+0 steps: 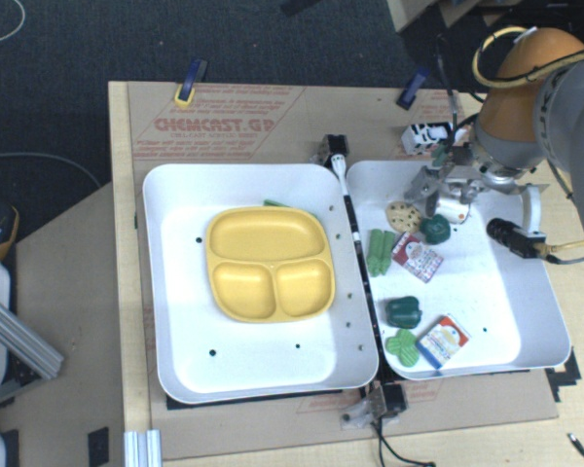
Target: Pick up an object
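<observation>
Camera view: hand (pixel 446 205) low over dark green round object (pixel 435 229).

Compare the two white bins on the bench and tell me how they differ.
1. The left bin holds one big thing, a yellow divided tray; the right bin holds several small things, among them a green block and a small packet.
2. The arm's claw is over the right bin's far end, not over the left bin.

Both are shallow, white, round-cornered, and sit side by side.
</observation>
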`<control>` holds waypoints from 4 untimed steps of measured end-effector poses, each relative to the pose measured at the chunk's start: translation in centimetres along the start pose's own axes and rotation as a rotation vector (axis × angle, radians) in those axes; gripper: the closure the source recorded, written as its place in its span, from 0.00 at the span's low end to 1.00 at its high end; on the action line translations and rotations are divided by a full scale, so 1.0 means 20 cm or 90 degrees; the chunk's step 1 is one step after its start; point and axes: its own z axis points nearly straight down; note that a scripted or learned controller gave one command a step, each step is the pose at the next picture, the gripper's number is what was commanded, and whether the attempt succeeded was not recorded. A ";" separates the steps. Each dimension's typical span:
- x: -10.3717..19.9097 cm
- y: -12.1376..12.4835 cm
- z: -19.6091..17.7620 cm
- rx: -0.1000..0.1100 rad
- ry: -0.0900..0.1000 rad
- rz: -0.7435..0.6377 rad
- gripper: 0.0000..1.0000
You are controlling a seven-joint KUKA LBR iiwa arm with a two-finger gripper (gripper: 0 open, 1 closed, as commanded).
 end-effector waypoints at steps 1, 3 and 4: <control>0.00 0.01 -0.06 -0.003 -0.001 0.000 1.00; -0.05 0.03 -0.58 0.009 0.004 0.000 1.00; 0.24 0.04 -0.54 0.015 0.008 -0.004 1.00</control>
